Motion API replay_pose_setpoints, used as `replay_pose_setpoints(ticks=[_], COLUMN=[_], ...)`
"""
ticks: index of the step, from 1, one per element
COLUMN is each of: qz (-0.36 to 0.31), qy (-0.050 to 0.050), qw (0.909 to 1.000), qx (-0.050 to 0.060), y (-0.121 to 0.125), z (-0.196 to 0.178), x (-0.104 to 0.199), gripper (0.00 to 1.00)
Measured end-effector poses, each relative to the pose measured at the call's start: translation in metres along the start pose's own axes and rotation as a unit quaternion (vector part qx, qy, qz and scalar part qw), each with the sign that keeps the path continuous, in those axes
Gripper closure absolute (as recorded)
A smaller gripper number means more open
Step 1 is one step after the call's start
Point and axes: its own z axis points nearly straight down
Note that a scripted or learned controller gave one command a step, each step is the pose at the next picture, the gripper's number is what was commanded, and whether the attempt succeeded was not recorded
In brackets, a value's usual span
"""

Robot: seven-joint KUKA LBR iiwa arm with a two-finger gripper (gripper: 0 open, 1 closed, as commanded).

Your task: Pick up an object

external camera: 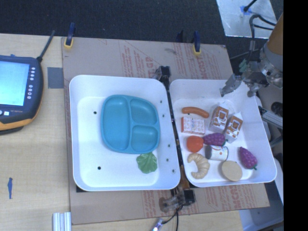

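The arm's fingers (239, 86) hang spread and empty over the right bin's (267, 143) far right corner.

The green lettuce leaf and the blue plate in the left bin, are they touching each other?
Touching. In the camera view, the lettuce leaf lies against the lower edge of the blue plate, with no white of the bin showing between them.
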Motion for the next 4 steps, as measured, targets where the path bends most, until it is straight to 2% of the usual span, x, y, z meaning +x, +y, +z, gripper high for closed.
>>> replay_pose_setpoints(ticks=[1, 2, 3, 4], qz=[0.000, -0.001, 0.000, 0.002], qy=[0.000, -0.001, 0.000, 0.001], qw=[1.0000, 1.0000, 1.0000, 1.0000], qx=[-0.001, -0.002, 0.000, 0.004], y=[-0.015, 0.000, -0.068, 0.025], z=[0.127, 0.143, 0.145, 0.142], x=[0.006, 0.023, 0.005, 0.031], gripper=[0.00, 0.00, 0.00, 0.00])
